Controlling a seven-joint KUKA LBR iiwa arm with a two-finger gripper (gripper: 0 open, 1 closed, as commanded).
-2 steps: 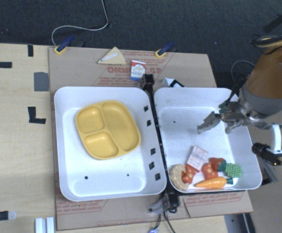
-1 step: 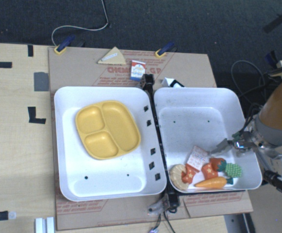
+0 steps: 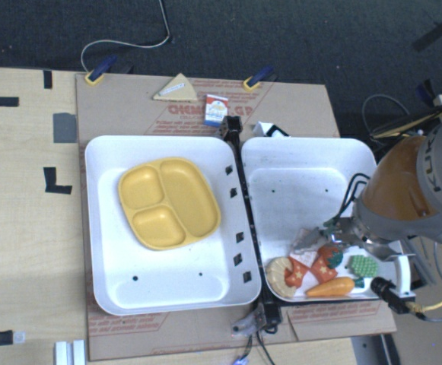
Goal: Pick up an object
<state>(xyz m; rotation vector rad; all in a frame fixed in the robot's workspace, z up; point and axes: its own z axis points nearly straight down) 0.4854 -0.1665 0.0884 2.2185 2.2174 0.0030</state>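
Camera view: both bins seen from above at a slant, arm entering from the right.
Near edge: a black clamp (image 3: 255, 322) sits where the two bins meet, likely holding them together.
Toys: a carrot (image 3: 331, 287), a round tan piece (image 3: 281, 274), red pieces (image 3: 323, 263) and a green block (image 3: 362, 265) crowd the near right corner of the right bin (image 3: 297, 158); any of them could be the object to pick.
Gripper (image 3: 335, 238): low over that pile, just above the red pieces, which suggests it is aimed there because that is where the things lie. I cannot tell how its hand is set, and nothing is seen held.
Arm (image 3: 399, 192): leans over the right bin's right wall to reach the corner.
Left bin (image 3: 99, 204): holds a yellow divided plate (image 3: 167, 202), lying flat, well apart from the gripper.
Far side: a small carton (image 3: 216, 110) and a tan wedge (image 3: 176, 89) rest on the cardboard (image 3: 297, 105) beyond the bins, outside easy reach.
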